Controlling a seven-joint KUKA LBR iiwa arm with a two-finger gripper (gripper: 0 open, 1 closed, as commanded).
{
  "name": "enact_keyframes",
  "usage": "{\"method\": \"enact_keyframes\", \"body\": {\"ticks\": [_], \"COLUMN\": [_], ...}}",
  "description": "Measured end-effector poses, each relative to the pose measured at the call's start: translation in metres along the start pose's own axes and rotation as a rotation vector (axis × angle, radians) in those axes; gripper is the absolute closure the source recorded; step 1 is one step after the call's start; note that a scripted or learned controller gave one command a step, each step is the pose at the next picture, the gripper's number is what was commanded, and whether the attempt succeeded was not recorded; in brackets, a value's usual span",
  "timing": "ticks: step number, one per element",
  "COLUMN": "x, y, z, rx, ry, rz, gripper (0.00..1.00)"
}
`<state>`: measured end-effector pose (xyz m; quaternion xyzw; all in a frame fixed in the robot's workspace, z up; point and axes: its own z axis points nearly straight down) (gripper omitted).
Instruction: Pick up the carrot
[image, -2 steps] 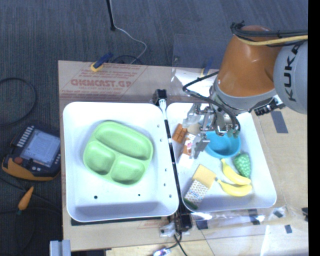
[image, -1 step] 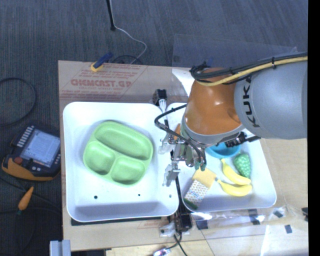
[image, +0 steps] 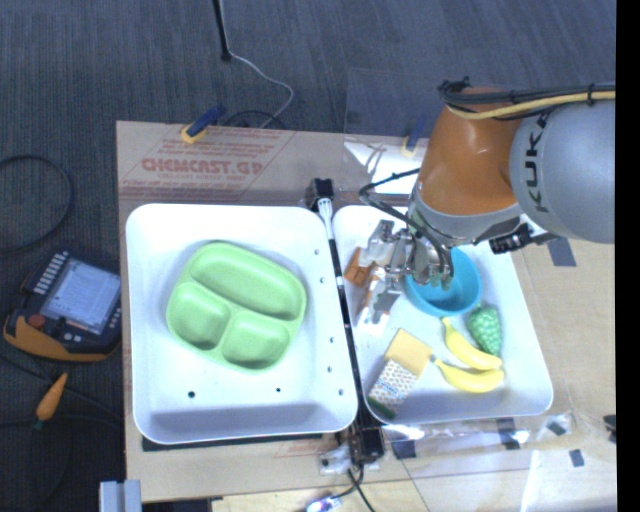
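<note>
The carrot (image: 355, 269) is a small orange piece lying in the right bin (image: 520, 300), close to its left wall. My gripper (image: 375, 290) is low over the bin's left part, right at the carrot and partly covering it. Part of the carrot is hidden under the gripper's metal body, so I cannot tell whether it is held. The grey arm with its orange band (image: 465, 160) reaches in from the upper right.
In the right bin are a blue bowl (image: 447, 287), a green knobbly fruit (image: 487, 326), a banana (image: 468, 364), a yellow wedge (image: 408, 350) and a meshed item (image: 392, 384). A green divided plate (image: 237, 305) lies in the left bin (image: 150, 400).
</note>
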<state>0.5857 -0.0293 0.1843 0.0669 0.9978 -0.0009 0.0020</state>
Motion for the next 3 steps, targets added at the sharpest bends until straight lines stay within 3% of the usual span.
{"method": "enact_keyframes", "body": {"ticks": [1, 2, 3], "x": [-0.068, -0.022, -0.006], "y": [-0.02, 0.058, 0.056], "z": [-0.078, 0.003, 0.0], "rx": [-0.002, -0.003, 0.0], "ry": [-0.012, 0.011, 0.002], "rz": [0.068, 0.126, 0.016], "gripper": [0.0, 0.0, 0.0]}}
